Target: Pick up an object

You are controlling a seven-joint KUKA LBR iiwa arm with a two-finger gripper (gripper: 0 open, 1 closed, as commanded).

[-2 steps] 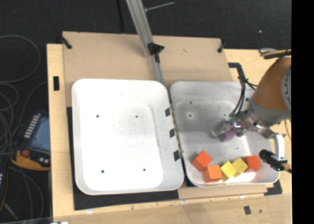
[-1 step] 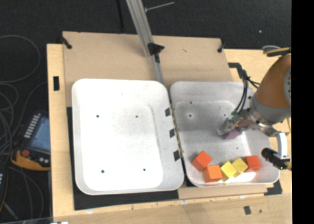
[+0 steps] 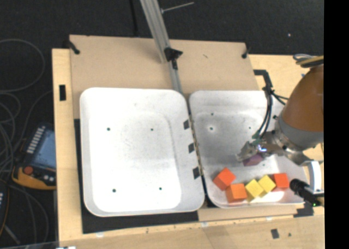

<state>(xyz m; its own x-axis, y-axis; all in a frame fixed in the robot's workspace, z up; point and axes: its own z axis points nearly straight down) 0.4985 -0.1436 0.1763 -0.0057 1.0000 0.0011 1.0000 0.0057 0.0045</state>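
Now note: gripper (image 3: pixel 252 154) low in right bin (image 3: pixel 229 106), over a purple object (image 3: pixel 252 160); grasp state can't be told. Orange blocks (image 3: pixel 224 178) and yellow blocks (image 3: pixel 254 188) lie along near wall.

So the arm (image 3: pixel 305 112) is a chunky rounded thing, big orange-brown band up top that goes into a smooth grey section toward the wrist. A couple of thin black cables (image 3: pixel 268 108) loop down its side to the wrist area. The claw (image 3: pixel 252 152) is small, a darker metal-grey cluster with some tiny bright glints on it, too blurry to make out screws or markings. No visible lettering anywhere on the body.
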